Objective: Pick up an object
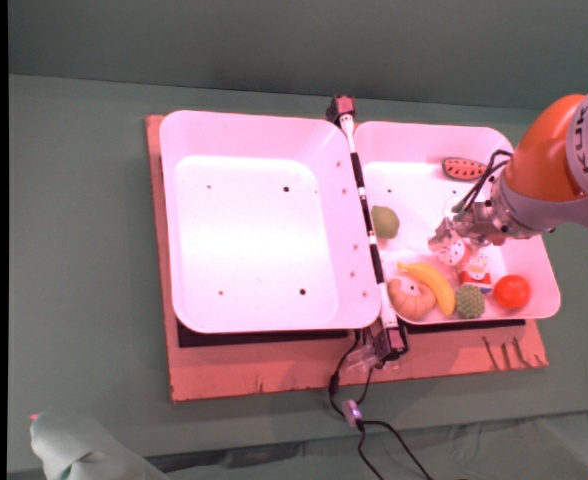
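Arm reached in from right over right bin (414,183). Claw (454,236) lowered just above red-and-white toy (471,264); finger opening cannot be told, nothing seen gripped. Banana (432,283), croissant (412,298), green knobbly fruit (469,302) and red ball (511,291) clustered at near edge. Watermelon slice (464,168) placed at far side, green pear (384,221) beside divider. Left bin (259,218) set alongside.

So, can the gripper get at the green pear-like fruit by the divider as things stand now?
Probably yes. The green fruit lies alone on bare bin floor in the right bin, with nothing on top of it. The gripper hovers just to its right. The divider close beside it could crowd one finger.
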### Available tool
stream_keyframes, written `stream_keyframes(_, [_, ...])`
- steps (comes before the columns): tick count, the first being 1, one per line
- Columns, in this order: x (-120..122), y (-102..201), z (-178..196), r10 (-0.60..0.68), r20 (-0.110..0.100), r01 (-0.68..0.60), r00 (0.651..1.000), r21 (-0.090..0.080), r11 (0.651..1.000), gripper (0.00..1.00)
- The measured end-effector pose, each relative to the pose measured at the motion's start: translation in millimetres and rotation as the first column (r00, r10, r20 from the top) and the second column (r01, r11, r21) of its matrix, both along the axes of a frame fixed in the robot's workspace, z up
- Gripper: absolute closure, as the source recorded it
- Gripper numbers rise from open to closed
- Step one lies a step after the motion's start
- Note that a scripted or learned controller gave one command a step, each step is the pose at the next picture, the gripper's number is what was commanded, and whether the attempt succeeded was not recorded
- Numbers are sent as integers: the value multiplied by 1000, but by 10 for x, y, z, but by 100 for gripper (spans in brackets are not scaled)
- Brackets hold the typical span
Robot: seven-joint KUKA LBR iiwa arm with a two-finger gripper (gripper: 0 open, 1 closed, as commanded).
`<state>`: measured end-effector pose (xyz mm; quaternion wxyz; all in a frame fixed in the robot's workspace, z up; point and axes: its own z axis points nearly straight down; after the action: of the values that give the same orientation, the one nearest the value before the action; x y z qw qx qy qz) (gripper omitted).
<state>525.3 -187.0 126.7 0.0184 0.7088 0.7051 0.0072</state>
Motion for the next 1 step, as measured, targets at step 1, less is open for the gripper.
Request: stream_keyframes(1, [46,16,454,3,-27,-3,1000,11,1000,100])
